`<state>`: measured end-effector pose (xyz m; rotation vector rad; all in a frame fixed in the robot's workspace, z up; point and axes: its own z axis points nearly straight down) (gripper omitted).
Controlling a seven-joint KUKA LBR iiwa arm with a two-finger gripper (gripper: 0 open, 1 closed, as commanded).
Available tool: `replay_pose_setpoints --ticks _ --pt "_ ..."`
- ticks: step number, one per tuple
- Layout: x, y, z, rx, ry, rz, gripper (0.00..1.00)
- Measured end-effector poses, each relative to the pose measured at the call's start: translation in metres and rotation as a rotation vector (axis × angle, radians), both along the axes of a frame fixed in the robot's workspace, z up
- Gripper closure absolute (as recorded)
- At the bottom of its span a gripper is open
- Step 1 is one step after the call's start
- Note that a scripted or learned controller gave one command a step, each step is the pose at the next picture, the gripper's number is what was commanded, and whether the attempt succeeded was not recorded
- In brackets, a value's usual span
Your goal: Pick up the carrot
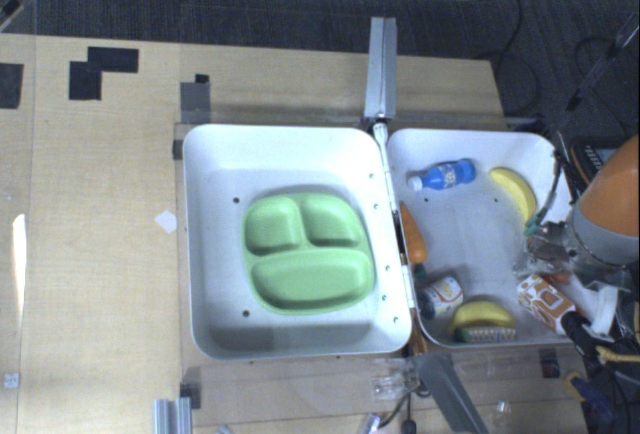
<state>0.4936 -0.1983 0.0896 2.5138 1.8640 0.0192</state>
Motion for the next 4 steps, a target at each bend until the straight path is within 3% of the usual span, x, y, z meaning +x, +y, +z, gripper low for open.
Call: replay_pose_setpoints --ticks 1,2,3,4 --pt "0.003 0.069 0.001 -0.003 -0.003 -0.04 1.0" --pt "0.0 0.019 0.0 0.003 0.001 -0.126 1.0" --pt "-0.005 0.142 0.093 0.002 0.016 0.097 1.0" --pt "-0.005 0.098 0.025 0.002 0.015 -0.042 1.0"
